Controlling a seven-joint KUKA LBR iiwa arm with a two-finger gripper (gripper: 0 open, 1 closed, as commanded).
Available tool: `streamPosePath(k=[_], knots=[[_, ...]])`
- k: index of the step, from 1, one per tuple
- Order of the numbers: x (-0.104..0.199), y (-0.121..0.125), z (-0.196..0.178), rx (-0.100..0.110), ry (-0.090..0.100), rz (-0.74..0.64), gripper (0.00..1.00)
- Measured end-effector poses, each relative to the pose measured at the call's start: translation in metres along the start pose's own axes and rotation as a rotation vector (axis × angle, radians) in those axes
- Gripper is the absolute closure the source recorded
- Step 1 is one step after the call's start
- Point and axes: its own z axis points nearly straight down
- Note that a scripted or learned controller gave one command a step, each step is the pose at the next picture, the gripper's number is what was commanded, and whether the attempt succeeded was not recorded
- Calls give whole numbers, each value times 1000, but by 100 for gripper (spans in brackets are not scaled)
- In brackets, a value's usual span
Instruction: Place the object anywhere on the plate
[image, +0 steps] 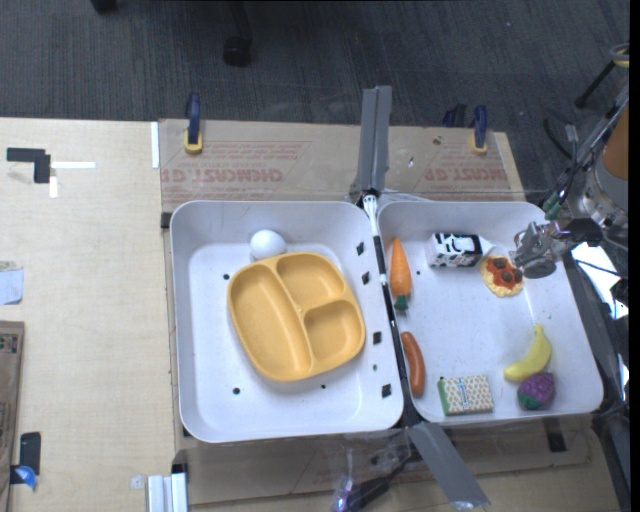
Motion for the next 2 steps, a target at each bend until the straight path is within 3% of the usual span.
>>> streamPosePath(k=[1, 2], knots=[[70, 33, -5, -1, 0, 19, 100], [141, 11, -8, 1, 1, 98, 100]])
